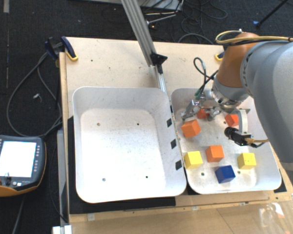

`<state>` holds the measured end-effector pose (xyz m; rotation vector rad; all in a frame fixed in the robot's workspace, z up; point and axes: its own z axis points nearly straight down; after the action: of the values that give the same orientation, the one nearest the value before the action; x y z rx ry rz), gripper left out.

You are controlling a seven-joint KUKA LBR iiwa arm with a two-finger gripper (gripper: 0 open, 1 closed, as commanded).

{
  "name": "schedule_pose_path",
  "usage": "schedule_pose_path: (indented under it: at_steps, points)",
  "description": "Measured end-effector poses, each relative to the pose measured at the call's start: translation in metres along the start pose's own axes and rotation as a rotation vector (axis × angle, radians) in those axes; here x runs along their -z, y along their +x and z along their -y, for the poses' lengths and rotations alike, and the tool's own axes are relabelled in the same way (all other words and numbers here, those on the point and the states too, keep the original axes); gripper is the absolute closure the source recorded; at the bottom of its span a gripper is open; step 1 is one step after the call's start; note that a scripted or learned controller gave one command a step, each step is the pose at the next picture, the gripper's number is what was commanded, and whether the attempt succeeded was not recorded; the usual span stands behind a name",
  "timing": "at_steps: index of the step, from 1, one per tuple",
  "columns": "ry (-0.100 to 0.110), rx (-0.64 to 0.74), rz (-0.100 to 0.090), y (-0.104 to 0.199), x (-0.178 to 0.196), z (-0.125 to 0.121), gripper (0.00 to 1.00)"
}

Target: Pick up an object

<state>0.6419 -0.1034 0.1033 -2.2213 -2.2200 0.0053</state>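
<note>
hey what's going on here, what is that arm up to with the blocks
A grey arm with an orange band reaches in from the right over the right bin, gripper low at the bin's far end, among the blocks. An orange block lies just beside it, and a small red-orange one sits right at the gripper. Nothing is clearly lifted yet. Nearer the front lie two yellow blocks, another orange block and a blue block. The left bin sits alongside.
</note>
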Motion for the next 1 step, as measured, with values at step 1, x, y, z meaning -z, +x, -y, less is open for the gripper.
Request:
schedule_pose_path:
  at_steps: [1]
  points:
    - [-0.001,0.006,0.0,0.0023,0.0022,0.0024,1.0]
